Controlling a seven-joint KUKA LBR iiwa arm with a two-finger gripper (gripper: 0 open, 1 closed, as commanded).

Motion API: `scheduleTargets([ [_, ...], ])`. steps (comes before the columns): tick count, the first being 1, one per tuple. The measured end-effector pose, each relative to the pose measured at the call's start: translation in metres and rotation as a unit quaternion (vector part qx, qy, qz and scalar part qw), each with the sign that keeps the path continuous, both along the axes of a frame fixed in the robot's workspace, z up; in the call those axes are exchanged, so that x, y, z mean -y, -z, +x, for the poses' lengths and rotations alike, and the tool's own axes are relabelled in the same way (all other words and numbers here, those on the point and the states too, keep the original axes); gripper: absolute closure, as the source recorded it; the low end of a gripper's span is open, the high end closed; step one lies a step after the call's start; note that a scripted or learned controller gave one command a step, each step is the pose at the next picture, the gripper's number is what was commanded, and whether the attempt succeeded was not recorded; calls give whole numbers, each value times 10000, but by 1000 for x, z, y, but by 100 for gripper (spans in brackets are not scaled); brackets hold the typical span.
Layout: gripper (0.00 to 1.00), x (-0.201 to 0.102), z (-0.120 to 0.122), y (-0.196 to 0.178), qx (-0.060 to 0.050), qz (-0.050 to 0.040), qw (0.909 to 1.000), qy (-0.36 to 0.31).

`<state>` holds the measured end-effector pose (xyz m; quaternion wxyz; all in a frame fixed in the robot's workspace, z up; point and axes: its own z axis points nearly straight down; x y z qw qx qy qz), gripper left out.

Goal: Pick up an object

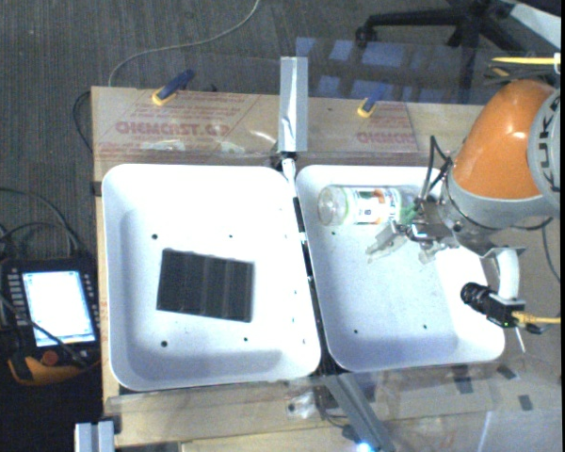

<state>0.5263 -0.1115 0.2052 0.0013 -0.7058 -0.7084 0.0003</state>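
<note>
Key relation: as the bottle [358,205] lies on its side in the right bin [395,332], long axis left-right, it sits just left of the tool [394,240] and slightly farther back.
Tool state: fingers spread, nothing between them, tips low beside the bottle.
Right bin: bottle only.
Left bin [132,347]: a flat dark ridged block [205,285].
Worktop [188,125]: carries both bins.

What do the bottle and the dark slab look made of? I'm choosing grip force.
Bottle: probably clear plastic, glossy, since the bin shows through its end; a label wraps its middle. Dark slab: matte black, faintly ribbed, perhaps foam or rubber; I can't tell which.
</note>
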Motion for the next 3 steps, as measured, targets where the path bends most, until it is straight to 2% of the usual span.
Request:
scheduleTargets([
  [1, 0, 6, 46, -8, 8, -3, 9996, 269],
  [2, 0, -30, 75, -81, 11, -10, 9999, 170],
  [3, 0, 0, 104, -7, -2, -21, 9996, -291],
])
